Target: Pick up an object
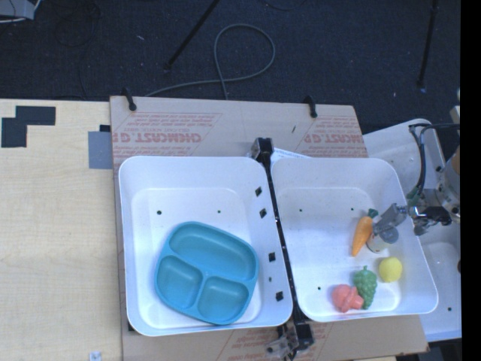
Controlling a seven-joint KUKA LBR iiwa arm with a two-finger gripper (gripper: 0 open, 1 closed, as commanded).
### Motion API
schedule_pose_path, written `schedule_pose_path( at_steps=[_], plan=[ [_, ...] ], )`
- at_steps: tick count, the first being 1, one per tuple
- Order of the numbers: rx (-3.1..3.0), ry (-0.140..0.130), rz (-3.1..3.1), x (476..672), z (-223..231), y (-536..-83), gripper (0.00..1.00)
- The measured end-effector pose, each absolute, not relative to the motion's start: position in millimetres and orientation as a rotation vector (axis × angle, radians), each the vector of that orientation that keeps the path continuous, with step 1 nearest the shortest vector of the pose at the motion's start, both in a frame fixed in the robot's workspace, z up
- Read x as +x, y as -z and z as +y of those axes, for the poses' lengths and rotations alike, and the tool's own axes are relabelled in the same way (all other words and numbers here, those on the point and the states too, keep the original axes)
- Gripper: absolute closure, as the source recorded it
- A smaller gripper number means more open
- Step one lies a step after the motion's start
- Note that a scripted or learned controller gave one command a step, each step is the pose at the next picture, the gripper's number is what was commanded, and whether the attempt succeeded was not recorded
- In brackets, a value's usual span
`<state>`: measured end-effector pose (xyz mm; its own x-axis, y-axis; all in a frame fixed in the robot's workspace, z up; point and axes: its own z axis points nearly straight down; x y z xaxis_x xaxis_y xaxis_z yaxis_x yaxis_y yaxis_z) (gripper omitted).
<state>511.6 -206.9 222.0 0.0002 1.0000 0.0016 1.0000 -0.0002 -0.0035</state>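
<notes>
A: Largest first. Tabletop, pale wood, carries a cardboard sheet with two white bins on it side by side.

B: Left bin?

A: Holds one blue divided tray, three compartments, lying flat toward the near side.

B: Right bin?

A: Four toy foods, all in its right half. Orange carrot lies tilted, green top uppermost. Below it, green grapes touch a pink piece at the near wall. Yellow lemon sits just right of the grapes, apart from them.

B: Arm?

A: Enters from the right edge. Hand is low over the right bin, just beside the carrot's upper end; contact with the carrot not clear.

B: Finger state?

A: Cannot tell; the tips blur together. Nothing visibly lifted.
</notes>
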Motion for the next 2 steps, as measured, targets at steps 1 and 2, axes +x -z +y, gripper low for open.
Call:
schedule_pose_path(
  at_steps=[1, 2],
  plan=[
    [-2.216, -0.004, -2.216, 508.0, -206.0, -158.6, 0.00],
    [-2.217, -0.004, -2.217, 509.3, -201.7, -114.8, 0.00]
  ],
)
